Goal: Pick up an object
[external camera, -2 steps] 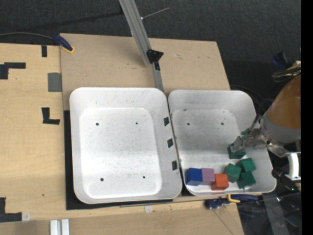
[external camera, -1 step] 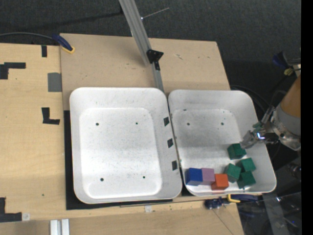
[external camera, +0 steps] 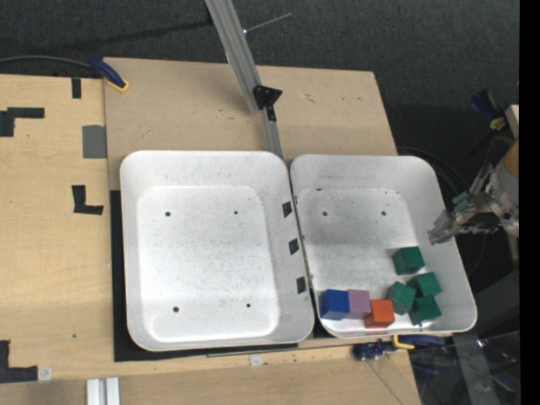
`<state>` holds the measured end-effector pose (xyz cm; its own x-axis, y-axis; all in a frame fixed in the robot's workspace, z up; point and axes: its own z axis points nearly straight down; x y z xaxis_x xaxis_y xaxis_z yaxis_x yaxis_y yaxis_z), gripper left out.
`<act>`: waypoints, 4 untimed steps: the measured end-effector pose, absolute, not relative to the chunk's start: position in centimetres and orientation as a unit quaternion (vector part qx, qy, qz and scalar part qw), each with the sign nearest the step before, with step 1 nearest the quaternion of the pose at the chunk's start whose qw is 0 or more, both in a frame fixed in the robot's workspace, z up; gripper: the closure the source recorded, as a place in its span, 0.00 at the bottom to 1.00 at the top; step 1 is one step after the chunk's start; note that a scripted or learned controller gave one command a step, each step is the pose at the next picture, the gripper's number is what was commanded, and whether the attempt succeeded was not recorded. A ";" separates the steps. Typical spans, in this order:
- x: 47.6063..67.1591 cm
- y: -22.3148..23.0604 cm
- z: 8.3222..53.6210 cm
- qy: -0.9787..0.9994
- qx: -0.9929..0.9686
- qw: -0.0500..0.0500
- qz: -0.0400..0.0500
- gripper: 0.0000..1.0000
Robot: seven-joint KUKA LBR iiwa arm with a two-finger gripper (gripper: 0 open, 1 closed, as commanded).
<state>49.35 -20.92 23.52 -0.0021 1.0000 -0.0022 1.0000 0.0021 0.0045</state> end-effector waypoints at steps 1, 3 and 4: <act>49.4 -20.9 23.5 0.708 0.707 0.000 0.000 1.00; 48.8 -10.3 23.2 0.710 0.705 -0.001 0.001 1.00; 48.9 -4.7 22.1 0.709 0.705 -0.002 0.000 1.00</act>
<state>48.92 -4.73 22.11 -0.0066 1.0000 0.0020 1.0000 0.0066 -0.0031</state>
